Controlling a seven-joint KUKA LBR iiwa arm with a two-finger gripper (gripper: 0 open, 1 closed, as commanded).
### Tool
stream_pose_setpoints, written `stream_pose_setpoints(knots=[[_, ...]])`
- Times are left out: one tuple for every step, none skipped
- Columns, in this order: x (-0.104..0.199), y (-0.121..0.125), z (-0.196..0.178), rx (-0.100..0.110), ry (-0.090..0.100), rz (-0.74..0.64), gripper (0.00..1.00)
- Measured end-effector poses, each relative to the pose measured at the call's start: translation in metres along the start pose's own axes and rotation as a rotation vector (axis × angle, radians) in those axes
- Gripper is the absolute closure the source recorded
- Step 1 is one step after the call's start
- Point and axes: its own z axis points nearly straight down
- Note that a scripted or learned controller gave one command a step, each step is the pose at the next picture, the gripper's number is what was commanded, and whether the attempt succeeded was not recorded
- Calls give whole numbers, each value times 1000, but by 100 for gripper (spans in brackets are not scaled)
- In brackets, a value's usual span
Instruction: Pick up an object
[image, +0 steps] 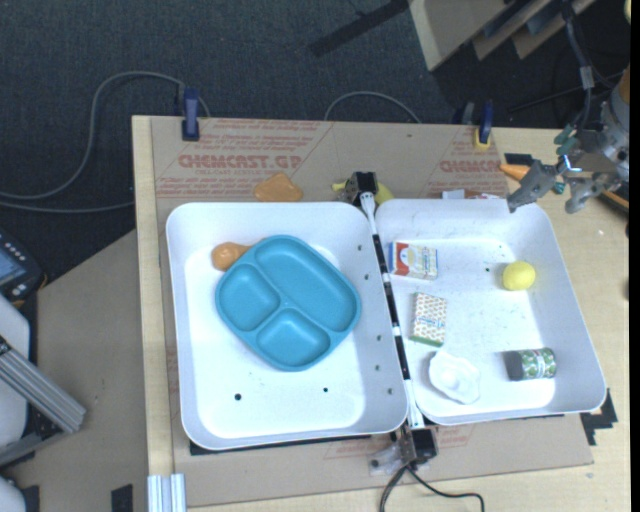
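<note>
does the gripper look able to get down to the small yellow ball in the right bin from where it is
Probably yes. The gripper hangs above the right bin's far corner, fingers spread, and the small yellow ball lies just below it on bare floor, apart from the other items, with nothing over it.

At the upper right of the frame, the robot's two-finger metal gripper (553, 192) is grey and silvery, with two slim dark-tipped fingers (527, 190) splaying from a boxy, bracketed metal body. A small turquoise fitting sits on its left side. Thin dark cables run up from it to the frame's top edge.
</note>
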Motion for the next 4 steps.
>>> stream_pose_setpoints(knots=[[-48, 35, 104, 6, 0, 3, 0], [-35, -26, 169, 11, 4, 2, 0], [-36, -21, 153, -3, -1, 1, 100], [-36, -21, 154, -2, -1, 1, 0]])
